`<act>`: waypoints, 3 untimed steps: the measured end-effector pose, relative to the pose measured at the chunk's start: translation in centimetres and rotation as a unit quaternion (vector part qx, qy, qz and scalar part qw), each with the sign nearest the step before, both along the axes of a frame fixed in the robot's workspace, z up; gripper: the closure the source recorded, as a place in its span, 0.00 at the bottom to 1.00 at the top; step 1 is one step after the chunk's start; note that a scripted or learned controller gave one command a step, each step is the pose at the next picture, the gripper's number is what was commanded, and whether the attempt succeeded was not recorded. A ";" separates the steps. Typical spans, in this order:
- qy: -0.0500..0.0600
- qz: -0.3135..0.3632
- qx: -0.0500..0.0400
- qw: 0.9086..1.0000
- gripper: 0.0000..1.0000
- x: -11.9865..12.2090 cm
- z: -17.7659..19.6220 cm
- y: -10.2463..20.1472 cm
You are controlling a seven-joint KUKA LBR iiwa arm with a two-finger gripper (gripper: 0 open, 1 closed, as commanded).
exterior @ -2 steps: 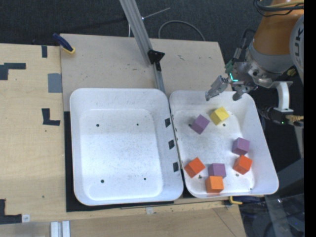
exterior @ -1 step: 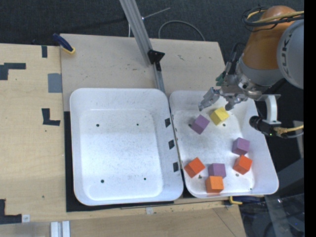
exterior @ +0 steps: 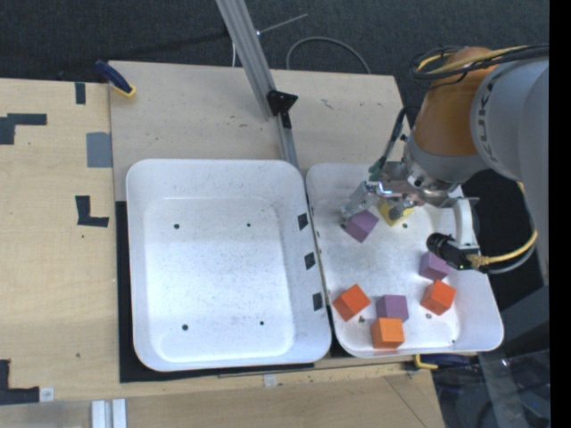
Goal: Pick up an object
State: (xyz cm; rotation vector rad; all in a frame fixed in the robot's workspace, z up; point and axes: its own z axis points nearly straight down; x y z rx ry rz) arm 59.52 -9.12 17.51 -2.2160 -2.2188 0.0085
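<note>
My gripper hangs over the upper part of the right bin, reaching in from the right. Just below and left of it lies a purple block, close to the fingertips but not clearly between them. A yellow block peeks out right under the gripper. Lower in the same bin sit an orange cube, a purple cube, another orange cube, a third orange cube and a purple cube.
The left bin lies beside the right one, their rims touching in the middle. A slanted metal pole crosses the bench behind the bins. A cable loops off the arm at the right bin's edge.
</note>
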 end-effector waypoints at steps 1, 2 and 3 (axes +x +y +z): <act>0.000 0.000 0.000 1.000 0.00 0.6 -5.0 -0.4; -0.003 0.001 0.000 1.000 1.00 0.7 -3.7 -0.3; -0.007 0.000 -0.001 1.000 1.00 1.5 2.2 -1.0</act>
